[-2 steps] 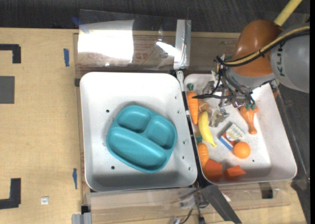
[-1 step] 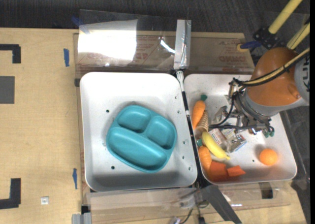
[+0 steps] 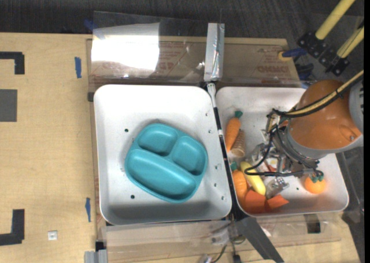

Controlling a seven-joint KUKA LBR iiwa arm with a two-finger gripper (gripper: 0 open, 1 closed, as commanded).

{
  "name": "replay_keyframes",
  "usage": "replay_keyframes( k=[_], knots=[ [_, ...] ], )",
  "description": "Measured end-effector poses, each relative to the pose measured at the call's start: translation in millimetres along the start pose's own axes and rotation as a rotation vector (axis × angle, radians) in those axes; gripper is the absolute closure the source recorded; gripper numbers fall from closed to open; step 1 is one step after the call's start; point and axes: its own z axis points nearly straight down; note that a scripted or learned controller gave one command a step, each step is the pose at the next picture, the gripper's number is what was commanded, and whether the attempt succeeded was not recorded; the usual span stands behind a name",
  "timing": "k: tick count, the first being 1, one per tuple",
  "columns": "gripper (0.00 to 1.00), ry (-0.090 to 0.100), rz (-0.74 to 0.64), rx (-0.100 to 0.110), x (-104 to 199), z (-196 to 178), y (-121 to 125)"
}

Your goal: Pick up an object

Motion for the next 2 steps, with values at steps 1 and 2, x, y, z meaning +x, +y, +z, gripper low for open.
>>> replay_keyframes(
  k=[1, 2],
  knots=[
    [0.0, -0.004, -0.002, 0.007, 1, -1, 4],
    [0.0, -0.003, -0.399, 0.0, 8, 0, -20]
  ],
)
